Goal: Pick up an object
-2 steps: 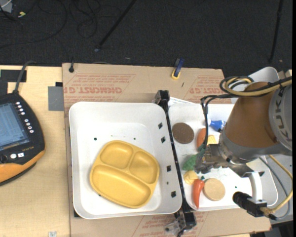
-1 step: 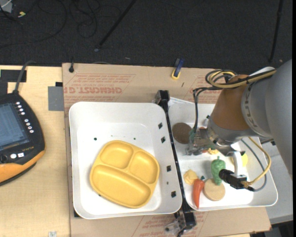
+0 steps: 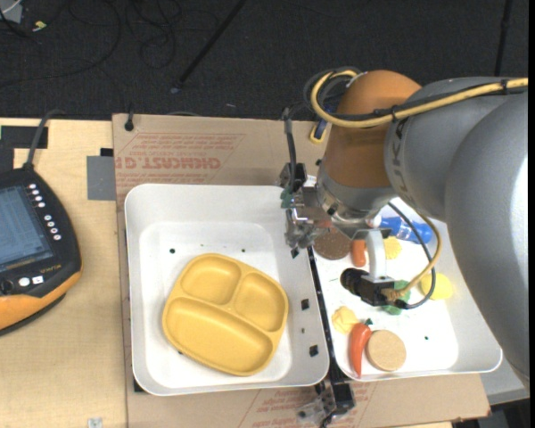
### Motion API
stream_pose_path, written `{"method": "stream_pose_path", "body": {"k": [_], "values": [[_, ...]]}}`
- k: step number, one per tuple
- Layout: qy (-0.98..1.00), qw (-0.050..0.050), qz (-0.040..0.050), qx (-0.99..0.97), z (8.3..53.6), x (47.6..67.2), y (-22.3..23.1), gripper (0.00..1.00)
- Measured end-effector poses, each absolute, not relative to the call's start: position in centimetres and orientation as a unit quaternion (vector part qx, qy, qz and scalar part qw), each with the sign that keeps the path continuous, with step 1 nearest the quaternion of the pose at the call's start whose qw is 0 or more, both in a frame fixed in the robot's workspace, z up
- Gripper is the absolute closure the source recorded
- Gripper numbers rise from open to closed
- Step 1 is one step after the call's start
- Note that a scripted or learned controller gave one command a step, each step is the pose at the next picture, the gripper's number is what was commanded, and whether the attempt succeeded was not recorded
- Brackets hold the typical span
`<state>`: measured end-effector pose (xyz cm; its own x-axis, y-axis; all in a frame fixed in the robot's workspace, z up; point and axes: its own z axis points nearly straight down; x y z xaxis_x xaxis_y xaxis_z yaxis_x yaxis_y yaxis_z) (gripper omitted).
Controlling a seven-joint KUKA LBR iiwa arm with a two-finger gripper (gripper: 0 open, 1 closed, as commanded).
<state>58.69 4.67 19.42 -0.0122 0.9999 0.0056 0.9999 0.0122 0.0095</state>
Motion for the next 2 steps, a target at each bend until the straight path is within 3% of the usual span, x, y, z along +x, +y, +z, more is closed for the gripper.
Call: {"method": "stream_pose_path", "body": {"k": [1,2], "values": [[0.708,0.006,0.0058,0.706,34.8,59.8,0.9,1.0],[0.706,-0.001,-0.0002,0.708,38.3,50.7,-0.3,1.0]]}}
